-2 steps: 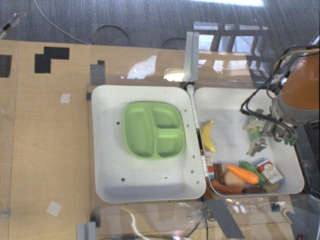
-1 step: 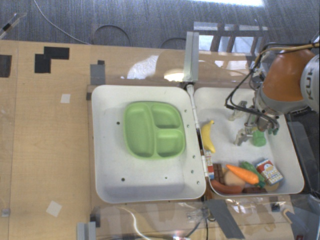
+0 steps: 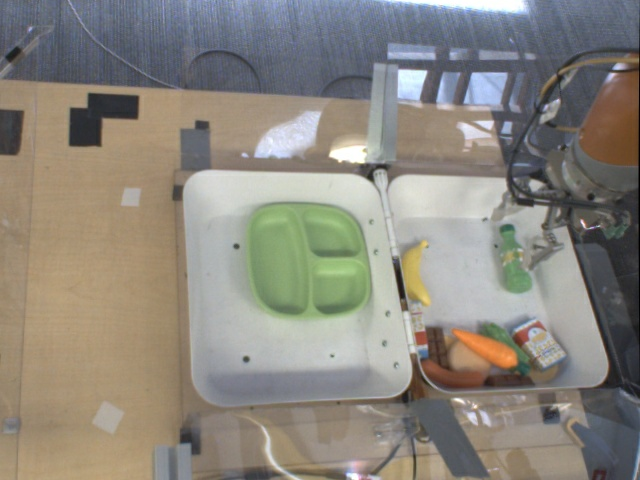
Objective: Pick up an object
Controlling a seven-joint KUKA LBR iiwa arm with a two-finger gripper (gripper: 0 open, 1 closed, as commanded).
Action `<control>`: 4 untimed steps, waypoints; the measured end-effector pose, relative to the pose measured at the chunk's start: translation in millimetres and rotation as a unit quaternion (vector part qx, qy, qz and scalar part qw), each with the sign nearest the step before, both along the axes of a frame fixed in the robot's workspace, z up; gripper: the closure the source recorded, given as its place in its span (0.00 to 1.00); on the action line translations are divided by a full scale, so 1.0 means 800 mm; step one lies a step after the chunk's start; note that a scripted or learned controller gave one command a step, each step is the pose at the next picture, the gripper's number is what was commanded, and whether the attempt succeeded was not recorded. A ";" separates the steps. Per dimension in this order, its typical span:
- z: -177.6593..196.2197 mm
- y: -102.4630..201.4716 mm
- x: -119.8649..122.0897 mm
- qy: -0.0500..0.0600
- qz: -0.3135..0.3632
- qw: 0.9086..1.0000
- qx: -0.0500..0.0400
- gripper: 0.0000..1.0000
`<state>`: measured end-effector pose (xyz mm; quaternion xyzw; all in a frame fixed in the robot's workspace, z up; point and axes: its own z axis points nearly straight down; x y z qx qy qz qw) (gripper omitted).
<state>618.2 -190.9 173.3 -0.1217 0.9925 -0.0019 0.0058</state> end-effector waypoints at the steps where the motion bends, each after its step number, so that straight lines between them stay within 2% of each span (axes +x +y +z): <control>1: -0.095 -0.016 -0.023 0.000 -0.057 0.998 0.001 0.00; 2: -0.108 -0.017 0.045 0.001 0.035 0.999 0.000 0.00; 3: -0.107 -0.018 0.009 0.000 0.042 0.999 0.000 0.00; 4: -0.107 0.035 0.066 0.003 -0.017 1.000 0.002 0.00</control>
